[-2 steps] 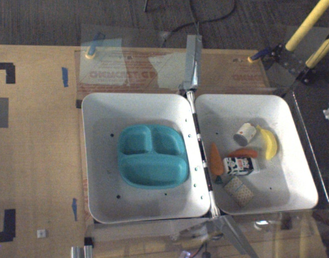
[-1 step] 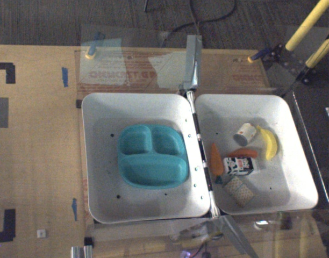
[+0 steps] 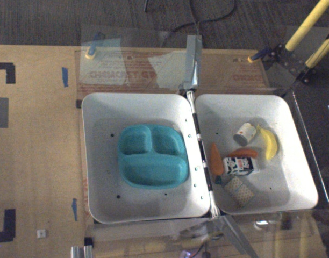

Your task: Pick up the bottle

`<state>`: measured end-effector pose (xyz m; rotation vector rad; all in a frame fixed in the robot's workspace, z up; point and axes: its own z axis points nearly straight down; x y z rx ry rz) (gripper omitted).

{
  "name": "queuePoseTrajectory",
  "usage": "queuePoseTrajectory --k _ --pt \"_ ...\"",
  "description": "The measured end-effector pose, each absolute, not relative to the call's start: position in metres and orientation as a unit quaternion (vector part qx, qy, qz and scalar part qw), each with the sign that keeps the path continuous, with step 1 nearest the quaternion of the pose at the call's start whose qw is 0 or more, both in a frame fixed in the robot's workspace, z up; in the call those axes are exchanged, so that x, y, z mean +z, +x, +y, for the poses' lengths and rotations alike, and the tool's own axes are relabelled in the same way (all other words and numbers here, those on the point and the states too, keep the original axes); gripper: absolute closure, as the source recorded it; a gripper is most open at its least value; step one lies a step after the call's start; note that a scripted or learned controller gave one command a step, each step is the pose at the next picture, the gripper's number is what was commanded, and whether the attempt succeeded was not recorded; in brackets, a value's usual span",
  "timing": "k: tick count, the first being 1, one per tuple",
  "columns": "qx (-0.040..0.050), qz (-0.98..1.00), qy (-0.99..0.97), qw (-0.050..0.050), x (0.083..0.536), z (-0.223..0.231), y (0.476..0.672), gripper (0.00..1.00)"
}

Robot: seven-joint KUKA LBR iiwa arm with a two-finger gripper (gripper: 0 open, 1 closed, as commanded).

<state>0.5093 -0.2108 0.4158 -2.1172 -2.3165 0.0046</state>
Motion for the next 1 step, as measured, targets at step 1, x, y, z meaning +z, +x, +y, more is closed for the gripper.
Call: queuePoseTrajectory --k 1 --pt "0.0017 -0.737 -0.676 0.002 0.4244 -0.2124 0.5100 1.00"
